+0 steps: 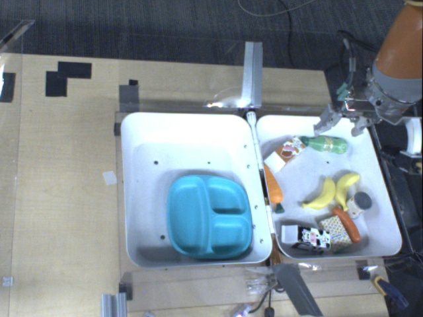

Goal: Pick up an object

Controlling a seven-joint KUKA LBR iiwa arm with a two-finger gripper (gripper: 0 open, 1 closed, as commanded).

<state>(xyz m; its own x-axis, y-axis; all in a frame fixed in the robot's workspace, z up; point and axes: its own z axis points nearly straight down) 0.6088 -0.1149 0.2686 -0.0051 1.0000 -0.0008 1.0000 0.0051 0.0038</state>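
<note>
My gripper (343, 123) hangs over the far edge of the right bin (390, 210), its two fingers spread open with nothing between them. Just below it lies a green bottle (326, 144) on its side. Next to the bottle's left end is a small brown and white packet (285, 152). Two yellow bananas (332, 190) lie in the bin's middle. An orange carrot (273, 187) rests along the left wall. Near the front are a red sausage-like piece (347, 224), a patterned box (333, 230) and a small black and white pack (305, 236).
The left bin (142, 150) holds a blue divided plate (209, 215). A metal post (253, 78) stands behind the seam between the bins. A small grey round thing (361, 201) sits right of the bananas. Cables run across the dark floor at the back.
</note>
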